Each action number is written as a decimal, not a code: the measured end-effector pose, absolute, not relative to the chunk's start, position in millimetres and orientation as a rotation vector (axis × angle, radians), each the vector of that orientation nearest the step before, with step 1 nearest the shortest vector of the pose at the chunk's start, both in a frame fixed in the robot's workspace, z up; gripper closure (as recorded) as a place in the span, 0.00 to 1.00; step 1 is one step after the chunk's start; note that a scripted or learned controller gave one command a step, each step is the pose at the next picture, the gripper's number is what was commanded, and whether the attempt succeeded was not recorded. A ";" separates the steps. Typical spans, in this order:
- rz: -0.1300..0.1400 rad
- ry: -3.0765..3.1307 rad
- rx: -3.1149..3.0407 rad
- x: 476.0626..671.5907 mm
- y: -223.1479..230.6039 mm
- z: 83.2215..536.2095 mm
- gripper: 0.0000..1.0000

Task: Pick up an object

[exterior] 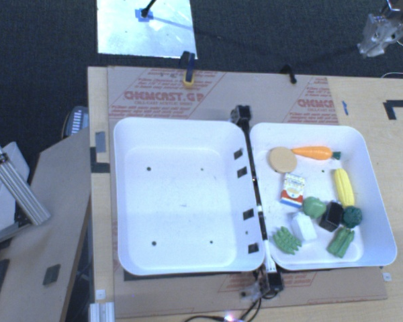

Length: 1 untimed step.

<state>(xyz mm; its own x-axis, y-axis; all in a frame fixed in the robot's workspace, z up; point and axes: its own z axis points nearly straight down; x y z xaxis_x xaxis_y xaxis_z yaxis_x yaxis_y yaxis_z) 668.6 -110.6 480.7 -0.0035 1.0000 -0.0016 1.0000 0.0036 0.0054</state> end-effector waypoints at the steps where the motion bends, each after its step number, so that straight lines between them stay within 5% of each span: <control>1: 0.004 2.223 2.214 668.4 -105.9 508.4 1.00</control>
